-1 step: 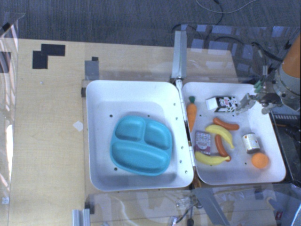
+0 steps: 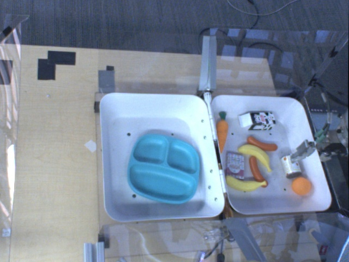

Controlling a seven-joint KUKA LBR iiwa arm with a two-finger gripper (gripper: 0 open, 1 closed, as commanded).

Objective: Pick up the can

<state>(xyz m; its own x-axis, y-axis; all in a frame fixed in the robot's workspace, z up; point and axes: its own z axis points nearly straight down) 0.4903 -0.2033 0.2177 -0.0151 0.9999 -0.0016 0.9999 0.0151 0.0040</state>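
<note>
The can is a small silver cylinder lying in the right bin, near that bin's right wall. Just below it to the right sits an orange ball. My gripper reaches in from the right edge and hovers just above and to the right of the can, its tip close to the can's upper end. Whether it touches the can is unclear. Nothing shows as lifted off the bin floor.
The right bin also holds a carrot, a black-and-white carton, two sausages, two bananas and a red packet. The left bin holds a blue divided tray.
</note>
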